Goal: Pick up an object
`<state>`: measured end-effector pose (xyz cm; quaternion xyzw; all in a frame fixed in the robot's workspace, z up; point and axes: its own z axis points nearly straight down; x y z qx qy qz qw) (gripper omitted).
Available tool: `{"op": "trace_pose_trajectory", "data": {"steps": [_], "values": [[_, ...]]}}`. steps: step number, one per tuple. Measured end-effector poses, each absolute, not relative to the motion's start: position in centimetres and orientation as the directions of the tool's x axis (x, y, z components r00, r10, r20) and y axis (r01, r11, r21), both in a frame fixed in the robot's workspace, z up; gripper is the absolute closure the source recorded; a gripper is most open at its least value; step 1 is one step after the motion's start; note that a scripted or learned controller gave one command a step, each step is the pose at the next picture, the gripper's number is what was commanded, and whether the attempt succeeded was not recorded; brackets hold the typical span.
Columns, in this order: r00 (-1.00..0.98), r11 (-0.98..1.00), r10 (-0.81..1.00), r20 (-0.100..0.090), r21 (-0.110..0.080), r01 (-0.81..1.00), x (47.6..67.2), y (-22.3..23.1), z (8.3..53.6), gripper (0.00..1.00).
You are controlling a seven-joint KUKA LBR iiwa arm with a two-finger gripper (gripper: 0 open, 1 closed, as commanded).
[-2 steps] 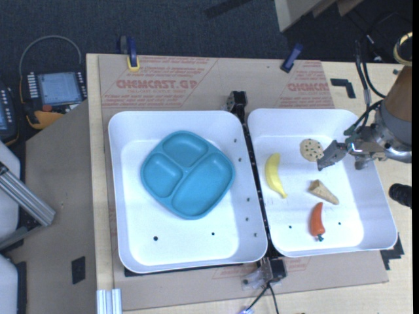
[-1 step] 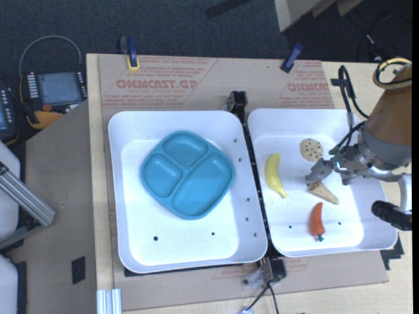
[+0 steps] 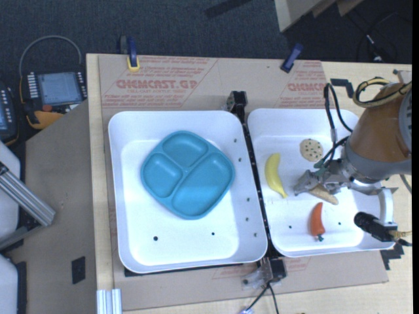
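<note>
In the right bin [image 3: 288,241] lie a yellow banana [image 3: 275,174], a round speckled cookie [image 3: 311,149] and an orange-red pepper [image 3: 317,220]. My gripper [image 3: 315,182] is low over the middle of this bin, to the right of the banana and just above the pepper. A tan, pointed item [image 3: 325,194] lies right beneath the gripper, partly hidden by it. I cannot tell whether the gripper touches it. The arm's orange band [image 3: 383,136] covers the bin's right side.
The left bin [image 3: 131,227] holds a blue divided plate [image 3: 188,173]. A black divider with clamps [image 3: 237,101] runs between the bins. Black cables [image 3: 334,110] hang by the arm over the right bin's far corner.
</note>
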<state>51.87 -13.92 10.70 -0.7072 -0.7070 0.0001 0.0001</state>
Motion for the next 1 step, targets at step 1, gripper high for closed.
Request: {"op": "trace_pose_trajectory", "data": {"steps": [1], "values": [[0.001,-0.001,1.0,-0.004,0.008,1.0,52.13,-14.06,8.63,0.0]]}}
